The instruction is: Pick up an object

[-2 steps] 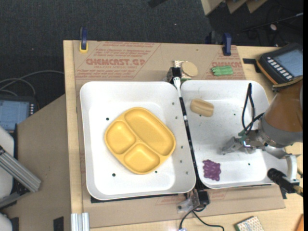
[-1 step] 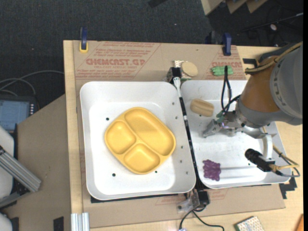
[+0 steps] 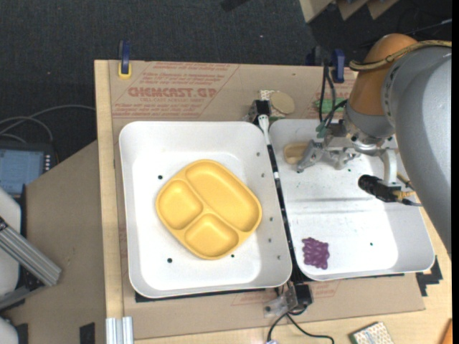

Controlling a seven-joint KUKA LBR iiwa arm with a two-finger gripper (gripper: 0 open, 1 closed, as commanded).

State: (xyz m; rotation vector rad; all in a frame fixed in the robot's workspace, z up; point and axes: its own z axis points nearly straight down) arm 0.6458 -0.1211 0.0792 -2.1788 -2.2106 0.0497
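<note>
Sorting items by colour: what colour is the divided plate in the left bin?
Yellow; the divided plate shows clearly in the camera view.

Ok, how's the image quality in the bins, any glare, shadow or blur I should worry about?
Camera view: even, soft lighting, white bins bright but not blown out; mild sheen on the yellow divided plate; purple grape bunch reads clearly; the gripper looks slightly soft, casting faint shadow on the right bin floor; the arm's near grey casing is out of focus.

arm: reaching from right, wrist low | claw [image 3: 324,156]: pointing down
</note>
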